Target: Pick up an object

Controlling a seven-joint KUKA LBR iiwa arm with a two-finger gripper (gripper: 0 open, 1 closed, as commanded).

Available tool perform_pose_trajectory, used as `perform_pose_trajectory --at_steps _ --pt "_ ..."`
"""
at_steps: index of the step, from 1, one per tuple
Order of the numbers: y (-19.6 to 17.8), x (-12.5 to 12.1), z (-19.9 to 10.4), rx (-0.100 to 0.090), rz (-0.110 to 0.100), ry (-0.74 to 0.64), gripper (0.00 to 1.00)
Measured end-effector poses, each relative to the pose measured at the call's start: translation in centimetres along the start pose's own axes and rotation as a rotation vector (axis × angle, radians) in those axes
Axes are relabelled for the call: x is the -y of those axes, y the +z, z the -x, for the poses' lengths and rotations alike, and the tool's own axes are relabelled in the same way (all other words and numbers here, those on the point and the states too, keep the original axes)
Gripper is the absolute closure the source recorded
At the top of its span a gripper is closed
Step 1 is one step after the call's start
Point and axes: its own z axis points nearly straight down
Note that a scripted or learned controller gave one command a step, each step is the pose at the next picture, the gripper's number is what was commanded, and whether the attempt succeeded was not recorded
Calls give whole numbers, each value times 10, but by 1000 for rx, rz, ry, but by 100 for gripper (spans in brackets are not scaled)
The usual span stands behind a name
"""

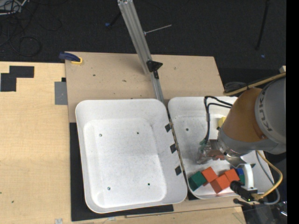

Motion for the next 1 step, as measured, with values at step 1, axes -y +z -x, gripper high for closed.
perform_pose_trajectory --at_steps 1 --pt "-42 2 0 4 5 -8 100"
